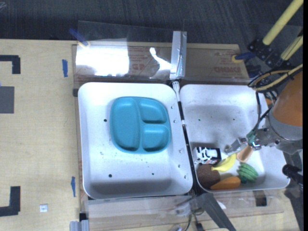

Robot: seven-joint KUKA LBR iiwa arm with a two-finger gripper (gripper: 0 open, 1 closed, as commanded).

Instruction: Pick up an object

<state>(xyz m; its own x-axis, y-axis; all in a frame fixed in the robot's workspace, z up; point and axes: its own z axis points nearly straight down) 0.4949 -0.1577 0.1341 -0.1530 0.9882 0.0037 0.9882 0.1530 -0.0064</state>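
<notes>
Several toy foods lie clustered in the front of the right bin: a yellow banana, a brown rounded piece, an orange carrot, a green leafy piece and a small black-and-white box. The gripper hangs low over the right part of this cluster, just above the banana's far end and the green piece. A tan piece sits right under the gripper's tip. The grey arm with its orange band comes in from the right.
The left bin holds a blue divided plate in its middle. A metal divider post stands behind the seam between the bins. Cables and yellow rods lie at the upper right.
</notes>
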